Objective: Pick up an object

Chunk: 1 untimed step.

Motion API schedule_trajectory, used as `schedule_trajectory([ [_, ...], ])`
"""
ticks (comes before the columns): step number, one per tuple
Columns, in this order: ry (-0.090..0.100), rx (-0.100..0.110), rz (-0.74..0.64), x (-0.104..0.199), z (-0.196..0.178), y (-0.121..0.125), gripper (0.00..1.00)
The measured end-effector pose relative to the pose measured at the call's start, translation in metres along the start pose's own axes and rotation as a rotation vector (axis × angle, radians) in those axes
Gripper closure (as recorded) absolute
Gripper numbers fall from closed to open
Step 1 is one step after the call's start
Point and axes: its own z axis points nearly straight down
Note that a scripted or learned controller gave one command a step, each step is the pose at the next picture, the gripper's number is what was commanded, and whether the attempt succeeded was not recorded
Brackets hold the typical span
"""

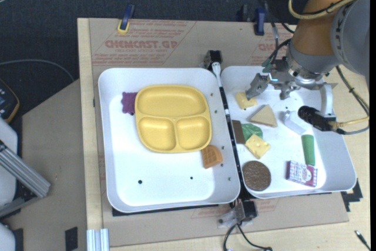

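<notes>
Overhead, the grey arm (pixel 329 26) with its orange band reaches in from the right and hangs over the far part of the right bin (pixel 346 168). Its gripper (pixel 271 82) points down toward the bin's far left corner, and whether it is wide or narrow cannot be told from this slant; nothing shows between its tips.

Just beside the gripper, toward the left and a little nearer the camera, lies a small pale yellow chunk (pixel 244 100). A tan wedge (pixel 264 116) rests just below the gripper, near the chunk but apart from it. Further toward the near side lie a green scrap (pixel 252 129), a yellow cheese-like block (pixel 257 146) and a dark brown bar (pixel 237 131) along the bin's left wall. A round brown cookie (pixel 257 175) sits near the front rim. To the right, well apart from the gripper, are a green cylinder (pixel 308 149) and a small red and white packet (pixel 301 173).

The left bin (pixel 117 173) holds a yellow divided plate (pixel 173 116), a purple piece (pixel 128 102) touching the plate's left edge, and an orange-brown chunk (pixel 212 156) by its near right corner.
</notes>
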Motion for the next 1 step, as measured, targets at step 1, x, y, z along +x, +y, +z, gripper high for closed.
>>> schedule_trajectory([
  [1, 0.0, -0.003, 0.0, 0.0018, 0.0418, 0.0023, 0.0],
])
